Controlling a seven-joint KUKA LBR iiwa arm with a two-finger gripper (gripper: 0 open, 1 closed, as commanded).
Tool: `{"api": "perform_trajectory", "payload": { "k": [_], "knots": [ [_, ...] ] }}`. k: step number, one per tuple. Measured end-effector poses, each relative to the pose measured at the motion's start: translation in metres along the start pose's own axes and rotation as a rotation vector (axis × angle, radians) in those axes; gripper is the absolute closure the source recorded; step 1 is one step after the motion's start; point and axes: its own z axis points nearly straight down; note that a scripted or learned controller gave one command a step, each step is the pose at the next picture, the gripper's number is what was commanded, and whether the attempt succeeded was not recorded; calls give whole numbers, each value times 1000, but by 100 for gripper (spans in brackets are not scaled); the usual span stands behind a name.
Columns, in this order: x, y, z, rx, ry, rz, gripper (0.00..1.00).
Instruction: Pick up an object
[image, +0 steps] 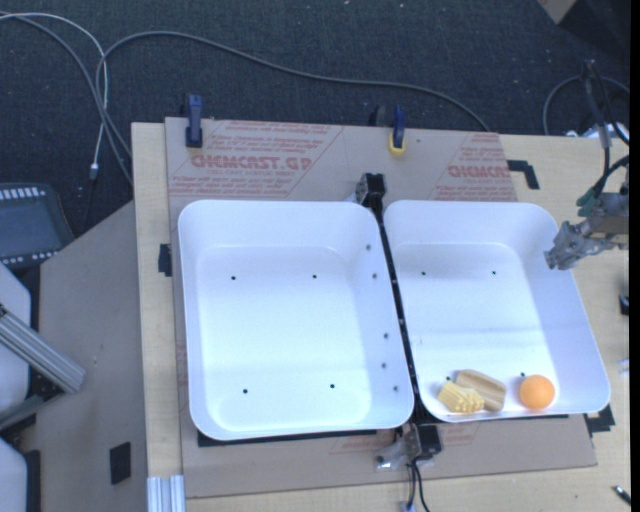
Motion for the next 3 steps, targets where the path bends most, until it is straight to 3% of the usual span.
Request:
{"api": "perform_trajectory", "payload": {
  "k": [2, 3],
  "knots": [
    [89, -14, 5, 1, 2, -4, 100],
    [119, -16, 15, 3, 1, -3, 100]
  ]
}}
